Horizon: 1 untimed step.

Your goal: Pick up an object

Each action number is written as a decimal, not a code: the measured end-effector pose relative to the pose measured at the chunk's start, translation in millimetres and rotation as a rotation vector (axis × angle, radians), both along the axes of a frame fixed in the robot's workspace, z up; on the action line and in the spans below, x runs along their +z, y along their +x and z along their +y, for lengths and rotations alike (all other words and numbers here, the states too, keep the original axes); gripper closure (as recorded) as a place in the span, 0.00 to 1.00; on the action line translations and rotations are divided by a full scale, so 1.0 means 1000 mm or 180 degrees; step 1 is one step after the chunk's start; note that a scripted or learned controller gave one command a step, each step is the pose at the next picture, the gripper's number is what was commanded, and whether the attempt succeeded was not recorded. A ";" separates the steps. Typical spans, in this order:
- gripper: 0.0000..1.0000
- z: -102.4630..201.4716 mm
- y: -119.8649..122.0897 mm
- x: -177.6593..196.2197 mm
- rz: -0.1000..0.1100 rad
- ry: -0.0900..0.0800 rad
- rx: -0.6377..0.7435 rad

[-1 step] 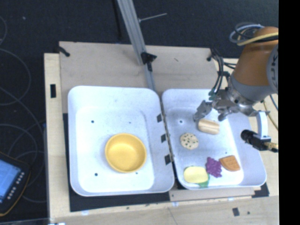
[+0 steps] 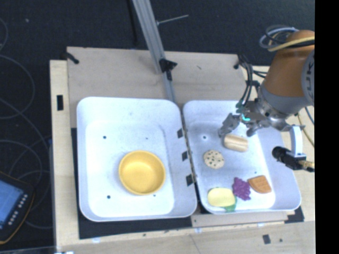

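Bowl [image 2: 141,172] (yellow) sits in left bin [image 2: 95,115]; gripper [image 2: 241,127], spread, hovers over bread roll [image 2: 236,142] in right bin [image 2: 204,115].

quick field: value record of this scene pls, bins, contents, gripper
left bin: yellow bowl
right bin: bread roll, cookie, purple grapes, orange piece, yellow-green item
gripper: over the right bin, directly above the bread roll, nothing seen between its fingers
arm: enters from the right
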<state>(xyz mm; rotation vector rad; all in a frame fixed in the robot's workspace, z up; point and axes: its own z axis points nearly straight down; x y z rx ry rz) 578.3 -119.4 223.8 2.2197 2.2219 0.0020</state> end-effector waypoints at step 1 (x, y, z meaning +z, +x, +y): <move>0.00 -0.009 -0.008 -0.051 0.0016 -0.0006 -0.0007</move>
